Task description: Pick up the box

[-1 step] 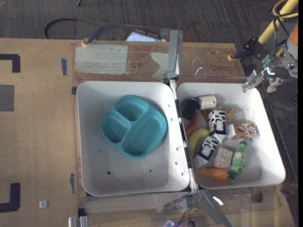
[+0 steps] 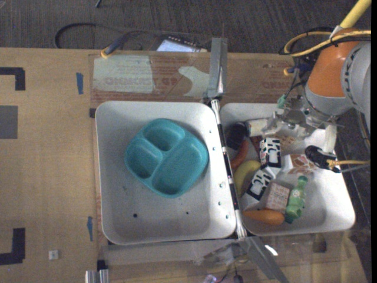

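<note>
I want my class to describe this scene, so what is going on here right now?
A grey robot arm with an orange band reaches in over the right bin, which holds a jumble of toy food and a small box. Its gripper hangs above the bin's far end. The left bin holds a teal divided plate.

Single fixed camera above bench [image 2: 47, 158] — looks down at slant; both white bins [image 2: 112, 217] in frame; arm [image 2: 347, 75] enters from right.
</note>
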Robot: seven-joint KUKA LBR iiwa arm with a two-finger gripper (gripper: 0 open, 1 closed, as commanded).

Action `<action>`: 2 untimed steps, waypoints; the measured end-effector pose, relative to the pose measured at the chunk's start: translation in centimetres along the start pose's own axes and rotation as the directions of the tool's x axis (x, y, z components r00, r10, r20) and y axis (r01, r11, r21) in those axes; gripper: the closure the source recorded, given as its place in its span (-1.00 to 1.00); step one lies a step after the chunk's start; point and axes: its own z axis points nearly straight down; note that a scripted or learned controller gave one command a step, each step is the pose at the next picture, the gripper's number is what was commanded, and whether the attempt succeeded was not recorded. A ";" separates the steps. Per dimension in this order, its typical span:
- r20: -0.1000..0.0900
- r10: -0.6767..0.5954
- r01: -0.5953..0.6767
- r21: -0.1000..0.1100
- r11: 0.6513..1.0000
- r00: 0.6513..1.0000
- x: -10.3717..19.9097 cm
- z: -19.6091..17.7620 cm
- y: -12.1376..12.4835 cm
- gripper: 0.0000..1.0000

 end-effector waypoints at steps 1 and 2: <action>0.006 0.014 -0.014 -0.001 1.000 1.000 2.3 2.1 1.1 -1.00; -0.003 0.009 -0.009 0.002 1.000 1.000 3.0 1.0 1.1 1.00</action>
